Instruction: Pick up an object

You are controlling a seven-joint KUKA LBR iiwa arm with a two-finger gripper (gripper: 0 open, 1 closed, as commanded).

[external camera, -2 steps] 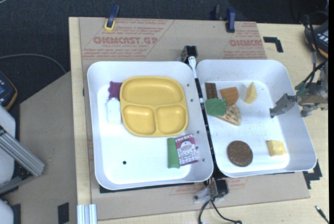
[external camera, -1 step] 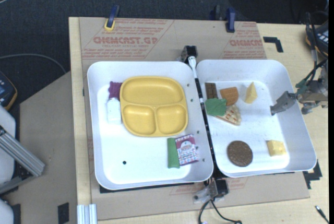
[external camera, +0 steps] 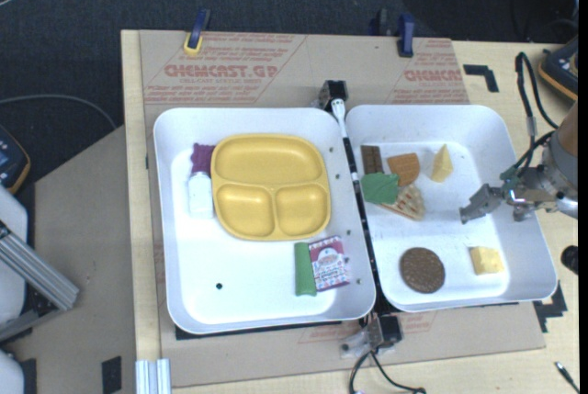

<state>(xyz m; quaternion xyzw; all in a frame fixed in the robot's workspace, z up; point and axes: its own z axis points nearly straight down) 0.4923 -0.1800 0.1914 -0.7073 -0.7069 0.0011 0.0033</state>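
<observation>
1. Pincer [external camera: 496, 199] hangs spread open, holding nothing, over the right bin [external camera: 528, 282].
2. We see a yellow block [external camera: 485, 260] just below it, a brown disc [external camera: 423, 270] nearby.
3. We could miss, closing beside the small block.

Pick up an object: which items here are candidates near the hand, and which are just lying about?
Job, right bin: hand, yellow cube, brown disc, yellow wedge, waffle piece, green piece.

Lying about, left bin: yellow divided tray, white bottle, red packet.
</observation>
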